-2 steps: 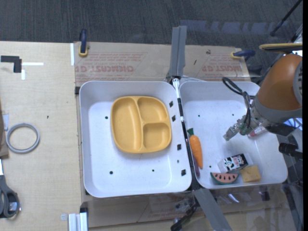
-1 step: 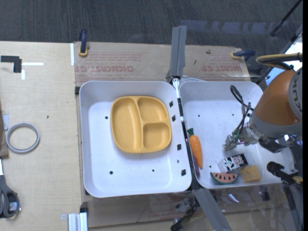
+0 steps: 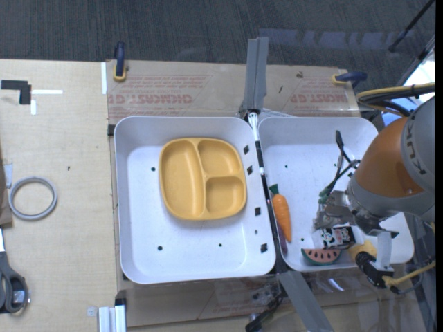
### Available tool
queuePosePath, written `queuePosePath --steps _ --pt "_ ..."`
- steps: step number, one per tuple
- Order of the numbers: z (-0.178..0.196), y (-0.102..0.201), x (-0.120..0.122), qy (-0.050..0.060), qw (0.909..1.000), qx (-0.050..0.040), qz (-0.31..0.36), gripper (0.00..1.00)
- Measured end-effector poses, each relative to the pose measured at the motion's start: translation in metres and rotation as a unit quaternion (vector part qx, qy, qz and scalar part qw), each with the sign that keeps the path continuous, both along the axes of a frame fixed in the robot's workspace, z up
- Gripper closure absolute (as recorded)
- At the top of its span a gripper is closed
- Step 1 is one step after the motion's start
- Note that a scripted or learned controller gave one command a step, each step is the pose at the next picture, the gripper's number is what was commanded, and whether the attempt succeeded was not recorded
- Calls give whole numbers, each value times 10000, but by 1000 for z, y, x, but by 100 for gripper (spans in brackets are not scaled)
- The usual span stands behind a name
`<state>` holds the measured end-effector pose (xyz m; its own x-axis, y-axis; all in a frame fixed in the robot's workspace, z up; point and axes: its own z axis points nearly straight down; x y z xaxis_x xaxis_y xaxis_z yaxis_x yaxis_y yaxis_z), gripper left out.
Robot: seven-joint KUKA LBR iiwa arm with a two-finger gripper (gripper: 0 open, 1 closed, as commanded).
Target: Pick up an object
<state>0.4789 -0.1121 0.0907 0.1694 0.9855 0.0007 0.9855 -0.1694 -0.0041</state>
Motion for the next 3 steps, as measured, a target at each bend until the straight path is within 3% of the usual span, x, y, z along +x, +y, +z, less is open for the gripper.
queuePosePath --steps 1,2,3 --pt "15 2 -1 -12 9959 -12 -901 100" --pt "100 31 11 -8 9999 -15 -166 100" --pt "0 -56 14 -8 9986 -7 531 100"
